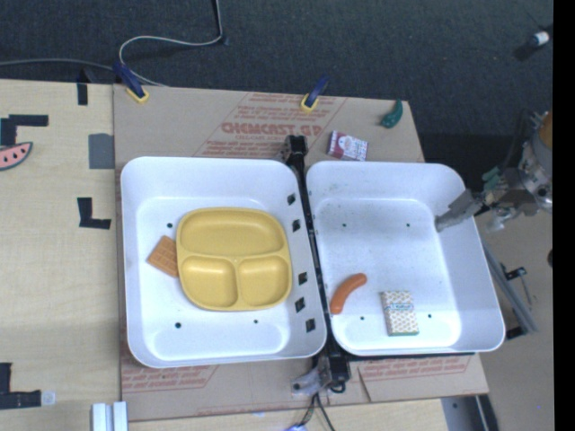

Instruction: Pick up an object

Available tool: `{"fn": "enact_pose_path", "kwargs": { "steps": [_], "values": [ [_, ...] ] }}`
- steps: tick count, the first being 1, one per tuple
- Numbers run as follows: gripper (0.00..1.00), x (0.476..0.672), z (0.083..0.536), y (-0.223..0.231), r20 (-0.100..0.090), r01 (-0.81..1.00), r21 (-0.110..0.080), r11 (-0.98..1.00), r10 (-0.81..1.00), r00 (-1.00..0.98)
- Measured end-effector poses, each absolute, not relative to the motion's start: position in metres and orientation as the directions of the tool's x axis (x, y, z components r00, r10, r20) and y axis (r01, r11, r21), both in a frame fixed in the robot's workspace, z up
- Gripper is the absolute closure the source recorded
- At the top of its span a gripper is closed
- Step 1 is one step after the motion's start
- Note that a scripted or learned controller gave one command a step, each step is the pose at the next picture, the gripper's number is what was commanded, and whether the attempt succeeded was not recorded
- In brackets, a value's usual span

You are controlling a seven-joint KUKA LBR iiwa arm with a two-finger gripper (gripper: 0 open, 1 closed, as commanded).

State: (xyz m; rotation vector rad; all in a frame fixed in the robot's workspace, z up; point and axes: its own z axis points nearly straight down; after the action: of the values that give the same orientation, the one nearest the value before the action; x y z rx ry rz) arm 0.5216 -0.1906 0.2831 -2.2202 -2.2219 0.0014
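A: Right bin (467, 268) holding two candidates: an orange sausage-shaped toy (348, 292) near the left wall, and a small printed box (399, 312) just beside it toward the front edge. Left bin (144, 241) carrying a yellow divided plate (235, 257) with a tan cracker-like piece (163, 257) tucked at its left rim.

B: Handling?

A: Probably light, all of it. Sausage looks smooth and rounded, likely to roll or squirt out unless pinched across the narrow middle. Box looks stiff and flat-sided, better taken across the short sides. Plate too broad to take anywhere except by the rim.

B: And the arm?

A: Reaching in from the right, low over the right bin's far right rim. Claw (452, 214) pointing left and slightly down, well apart from sausage and box. Fingers too small and blurred to read, so cannot tell whether spread or closed. Nothing seen between them.

B: Progress?

A: Nothing lifted yet, by the look of it. Next move probably a swing toward the front of the bin above whichever piece, then straight down.
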Motion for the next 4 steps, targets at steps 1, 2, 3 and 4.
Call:
{"fn": "enact_pose_path", "kwargs": {
  "steps": [1, 2, 3, 4],
  "values": [
    [0.00, 0.558, 0.146, -0.217, 0.002, 1.000, -0.006, 0.000, 1.000, 0.000],
    [0.00, 0.597, 0.087, -0.198, -0.002, 1.000, 0.003, 0.002, 1.000, -0.002],
    [1.00, 0.598, 0.097, -0.198, -0.005, 1.000, 0.007, 0.002, 1.000, -0.002],
    [1.00, 0.598, 0.107, -0.198, -0.005, 1.000, 0.007, 0.002, 1.000, -0.002]
  ]
}}
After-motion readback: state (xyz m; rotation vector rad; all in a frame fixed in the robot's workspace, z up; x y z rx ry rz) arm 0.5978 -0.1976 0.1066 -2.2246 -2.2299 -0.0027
